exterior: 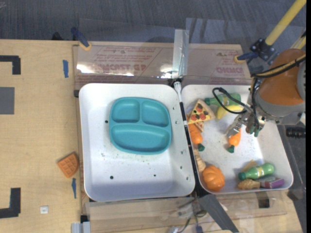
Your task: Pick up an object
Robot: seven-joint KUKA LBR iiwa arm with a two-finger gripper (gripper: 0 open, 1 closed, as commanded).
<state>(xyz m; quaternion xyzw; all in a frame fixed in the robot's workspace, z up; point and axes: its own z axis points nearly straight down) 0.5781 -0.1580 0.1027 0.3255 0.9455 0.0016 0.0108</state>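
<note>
One small toy carrot (234, 140) lies in the middle of the right bin (282, 152), and the gripper (246, 125) is right over its top end, maybe touching. Can't tell how far the gripper is open or if it has anything. Around it: pizza slice (200, 113), yellow banana (232, 108), orange pumpkin (213, 176), green bottle (257, 171). Left bin (95, 174) has a teal divided plate (141, 125). Waffle (68, 164) sits out on the bench (34, 130).

Bright even light, soft shadows, slight blur
</note>
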